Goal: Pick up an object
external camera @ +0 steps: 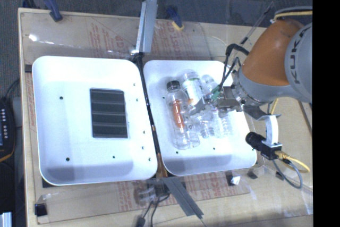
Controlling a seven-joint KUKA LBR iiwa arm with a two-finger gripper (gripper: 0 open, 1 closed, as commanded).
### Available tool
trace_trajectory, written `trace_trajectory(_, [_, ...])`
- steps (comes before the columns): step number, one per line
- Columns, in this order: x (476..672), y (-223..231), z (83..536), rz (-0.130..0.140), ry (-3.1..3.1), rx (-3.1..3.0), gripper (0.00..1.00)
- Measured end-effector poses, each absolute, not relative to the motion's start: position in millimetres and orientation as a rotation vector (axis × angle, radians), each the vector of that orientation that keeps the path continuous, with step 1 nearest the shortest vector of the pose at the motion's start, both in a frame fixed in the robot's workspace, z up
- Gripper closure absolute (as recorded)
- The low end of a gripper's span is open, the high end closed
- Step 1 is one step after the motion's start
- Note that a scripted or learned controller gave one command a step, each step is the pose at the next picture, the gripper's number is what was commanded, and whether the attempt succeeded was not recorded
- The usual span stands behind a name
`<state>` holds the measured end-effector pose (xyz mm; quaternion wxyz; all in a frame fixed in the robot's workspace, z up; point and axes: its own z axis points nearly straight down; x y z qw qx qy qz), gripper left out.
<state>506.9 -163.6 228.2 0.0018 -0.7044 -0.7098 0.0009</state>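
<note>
Counter [85, 202] boards run along the near edge, pale wood under a clear sheet with red printing, and a grey metal strip [183, 200] lies slantwise on them just in front of the gap between the two bins.

Behind that, the left bin [40, 114] holds one thing, a flat black ridged panel [109, 113], lying square in the middle of its floor and well clear of every wall.

The right bin [212, 165] is bare along its near side. Further in lies a heap of clear plastic bottles [204, 127], touching and overlapping one another. One bottle with a black cap and something orange inside [177, 108] lies on the heap's left side, pointing front to back.

The gripper [210, 106] is down among these bottles, right against them at the heap's right-hand part. Whether it is open or closed I cannot tell, nor whether any bottle is caught in it.

The arm [276, 58], with its orange band, reaches in over the right bin's far right corner.

At the far edge a grey metal bar [146, 24] stands up between the bins, with a blue clamp [53, 9] to the left and another blue clamp [174, 16] just to its right.
</note>
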Motion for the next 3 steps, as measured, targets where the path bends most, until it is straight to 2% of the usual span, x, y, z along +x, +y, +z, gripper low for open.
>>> trace_trajectory(1, [519.3,-129,129,0.005,-2.177,-2.259,0.00])
trace_trajectory(2, [590.4,-123,92,0.000,-2.437,-1.984,0.00])
trace_trajectory(3, [590.9,-124,103,0.001,-2.441,-1.982,1.00])
